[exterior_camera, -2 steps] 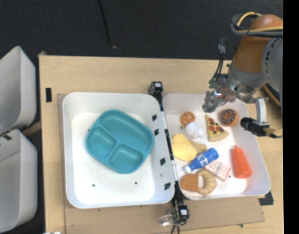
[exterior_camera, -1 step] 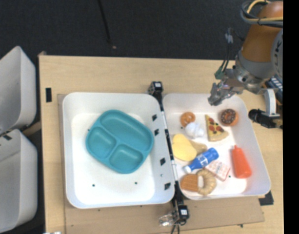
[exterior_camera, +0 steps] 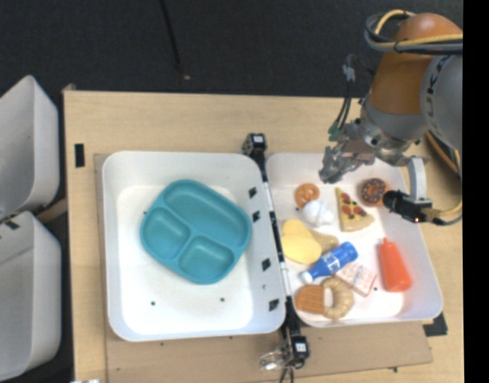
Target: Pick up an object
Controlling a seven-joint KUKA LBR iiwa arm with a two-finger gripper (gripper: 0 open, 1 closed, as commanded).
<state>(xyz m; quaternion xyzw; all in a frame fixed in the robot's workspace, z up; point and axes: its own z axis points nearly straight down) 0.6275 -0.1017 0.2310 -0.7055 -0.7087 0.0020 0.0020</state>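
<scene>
Dark floor surrounds a pale wooden bench (exterior_camera: 84, 238) carrying two shallow white bins side by side, joined along a seam with black clips.

Left white bin (exterior_camera: 124, 294): holds one teal plastic divided plate (exterior_camera: 196, 230), three compartments, lying flat and slightly rotated, roughly central.

Right white bin (exterior_camera: 423, 286): crowded with toy food.
- small orange-brown round piece (exterior_camera: 307, 194) near the upper left, with a small white rounded piece (exterior_camera: 316, 211) touching it just below.
- triangular pizza slice with red dots (exterior_camera: 352, 209) right of those.
- dark brown chocolate doughnut (exterior_camera: 373, 190) just above and right of the slice.
- pale yellow soft wedge-shaped piece (exterior_camera: 300, 242) mid-left, close to the seam.
- blue bottle with a white cap (exterior_camera: 330, 262) lying tilted, its lower end against the yellow piece.
- tan croissant-like pastry (exterior_camera: 325, 299) at the lower edge, just below the bottle.
- small pink-and-white packet (exterior_camera: 359, 278) right of the pastry.
- red-orange squeeze bottle (exterior_camera: 394, 266) lying near the right wall.

Grey arm with orange band (exterior_camera: 408, 70) enters from the upper right. Its two-finger gripper (exterior_camera: 337, 166) hangs over the upper part of the right bin, just above the pizza slice and between the orange round piece and the doughnut. Fingers point down; nothing visible between them. Whether the pincer is apart or together: cannot tell, the tips blur into dark metal. All items rest in the bin.
</scene>
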